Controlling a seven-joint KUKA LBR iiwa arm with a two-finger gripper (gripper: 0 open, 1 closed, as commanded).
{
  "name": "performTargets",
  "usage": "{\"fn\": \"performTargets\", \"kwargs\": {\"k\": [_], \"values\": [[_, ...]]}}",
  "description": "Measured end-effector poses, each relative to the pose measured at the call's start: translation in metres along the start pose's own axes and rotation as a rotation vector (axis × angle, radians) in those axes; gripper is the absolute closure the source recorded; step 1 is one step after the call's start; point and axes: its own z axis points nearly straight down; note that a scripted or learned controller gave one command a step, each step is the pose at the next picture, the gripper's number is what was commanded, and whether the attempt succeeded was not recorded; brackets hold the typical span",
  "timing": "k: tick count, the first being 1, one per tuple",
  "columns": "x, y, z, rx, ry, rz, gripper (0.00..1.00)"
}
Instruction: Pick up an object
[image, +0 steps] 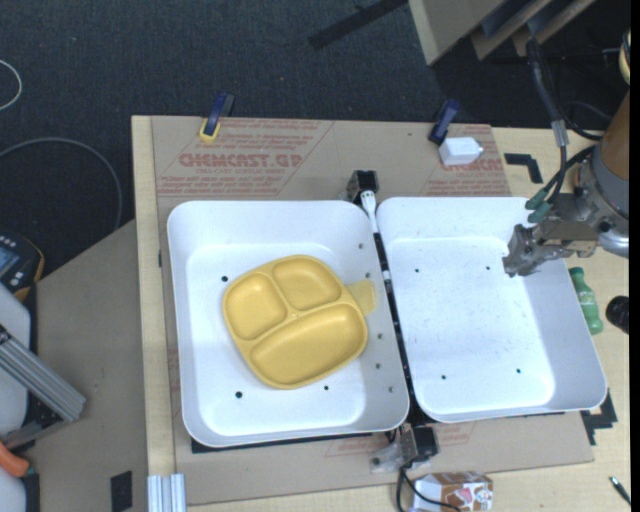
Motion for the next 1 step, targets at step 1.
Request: {"fn": "performTargets", "kwargs": {"k": [1], "values": [[0.0691, -0.0084, 0.0157, 0.009, 0.004, -0.005, 1.00]]}}
